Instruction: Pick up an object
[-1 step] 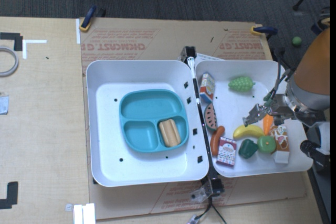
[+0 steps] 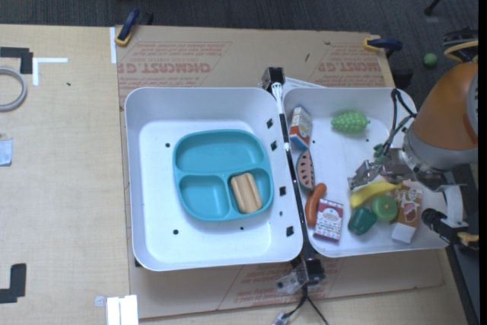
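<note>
Hovered low in the right bin (image 2: 338, 99): metal gripper (image 2: 367, 175), finger state impossible to tell, just over a smooth curved yellow banana (image 2: 371, 192). Nearby lay a knobbly green fruit (image 2: 350, 121) and a flat red carton (image 2: 329, 220).

One fixed camera looks down at a slant from above the bench, taking in both shallow white plastic bins (image 2: 144, 186) and the dark floor beyond
</note>
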You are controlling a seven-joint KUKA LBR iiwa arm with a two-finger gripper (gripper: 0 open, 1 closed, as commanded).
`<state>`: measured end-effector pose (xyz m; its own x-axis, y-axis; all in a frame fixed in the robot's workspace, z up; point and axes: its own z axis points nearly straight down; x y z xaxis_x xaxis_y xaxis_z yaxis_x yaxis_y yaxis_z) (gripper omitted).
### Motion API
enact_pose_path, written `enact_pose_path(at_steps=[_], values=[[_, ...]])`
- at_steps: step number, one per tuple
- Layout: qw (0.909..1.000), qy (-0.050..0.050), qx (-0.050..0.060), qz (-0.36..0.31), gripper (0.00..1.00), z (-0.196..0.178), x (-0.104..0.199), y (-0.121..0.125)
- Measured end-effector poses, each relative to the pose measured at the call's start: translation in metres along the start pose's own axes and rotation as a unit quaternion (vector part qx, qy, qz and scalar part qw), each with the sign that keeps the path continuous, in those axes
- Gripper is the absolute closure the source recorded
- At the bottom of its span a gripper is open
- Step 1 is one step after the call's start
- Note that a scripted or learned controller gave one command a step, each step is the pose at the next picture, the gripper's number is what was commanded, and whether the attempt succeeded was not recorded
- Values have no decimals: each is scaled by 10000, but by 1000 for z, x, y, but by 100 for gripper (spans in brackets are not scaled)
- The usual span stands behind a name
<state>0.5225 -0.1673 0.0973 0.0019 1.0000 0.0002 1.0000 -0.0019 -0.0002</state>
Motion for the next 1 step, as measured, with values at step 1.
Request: enact_pose_path(at_steps=[1], values=[[10000,0,-2,-1,0,5,-6,-44]])
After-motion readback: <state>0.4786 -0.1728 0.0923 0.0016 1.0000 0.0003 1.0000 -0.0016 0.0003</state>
